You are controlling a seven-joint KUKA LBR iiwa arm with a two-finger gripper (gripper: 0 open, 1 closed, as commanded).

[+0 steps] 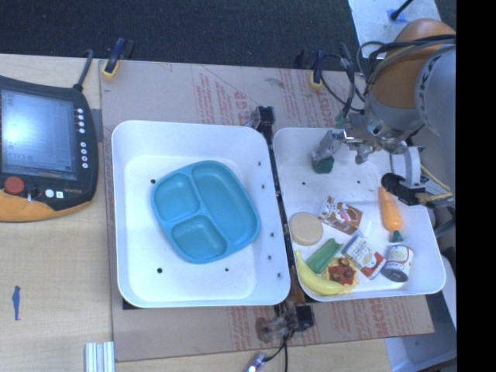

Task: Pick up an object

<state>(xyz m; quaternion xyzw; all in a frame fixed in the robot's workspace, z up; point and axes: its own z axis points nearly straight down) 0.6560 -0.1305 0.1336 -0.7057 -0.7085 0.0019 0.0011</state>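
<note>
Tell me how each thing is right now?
Blue plate: right side up in the left bin, nothing on it.
Banana: lying flat in the right bin.
Carrot: lying flat near the bin's right wall.
Can: tipped on its side.
Gripper: above the right bin's far end.

The grey arm (434, 91) reaches in from the right, its orange band (407, 76) far right. The gripper (341, 152) points left and down, fingers spread apart with nothing between them.
</note>
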